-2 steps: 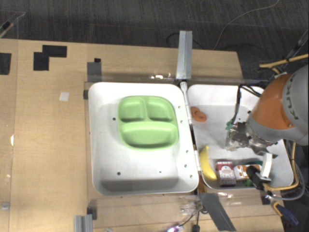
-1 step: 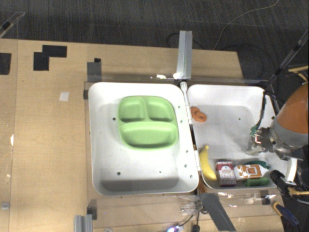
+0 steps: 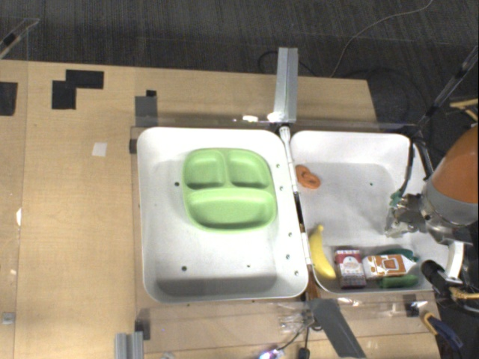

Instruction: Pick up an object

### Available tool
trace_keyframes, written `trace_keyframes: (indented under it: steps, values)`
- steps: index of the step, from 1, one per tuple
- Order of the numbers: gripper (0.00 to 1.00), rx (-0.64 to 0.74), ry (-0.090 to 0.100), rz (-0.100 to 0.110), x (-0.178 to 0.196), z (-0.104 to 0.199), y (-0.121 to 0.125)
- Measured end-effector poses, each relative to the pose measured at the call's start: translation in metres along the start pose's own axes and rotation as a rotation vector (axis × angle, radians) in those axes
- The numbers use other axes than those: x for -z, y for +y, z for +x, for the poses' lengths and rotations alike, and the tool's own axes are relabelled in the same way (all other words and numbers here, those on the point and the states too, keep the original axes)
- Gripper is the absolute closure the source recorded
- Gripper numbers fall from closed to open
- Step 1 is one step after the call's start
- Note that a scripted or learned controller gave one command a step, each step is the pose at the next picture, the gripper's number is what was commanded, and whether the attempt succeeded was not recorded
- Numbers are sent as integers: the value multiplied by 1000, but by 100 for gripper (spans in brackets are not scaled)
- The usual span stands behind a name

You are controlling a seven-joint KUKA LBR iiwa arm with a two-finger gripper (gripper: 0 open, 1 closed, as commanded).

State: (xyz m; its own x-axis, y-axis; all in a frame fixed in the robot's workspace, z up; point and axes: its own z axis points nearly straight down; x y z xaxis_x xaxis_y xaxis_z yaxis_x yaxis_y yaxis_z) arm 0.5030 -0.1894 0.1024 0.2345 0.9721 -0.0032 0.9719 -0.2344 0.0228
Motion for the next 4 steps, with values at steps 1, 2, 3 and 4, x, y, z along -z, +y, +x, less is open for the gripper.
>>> trace_keyframes:
  steps: [1, 2, 3, 4]
  values:
    - [100, 26, 6, 5, -11, -7, -9]
    - [100, -153, 3, 20, -9, 67, 12]
    - [100, -103, -3, 5, -11, -13, -9]
    - [100, -98, -2, 2, 0, -13, -8]
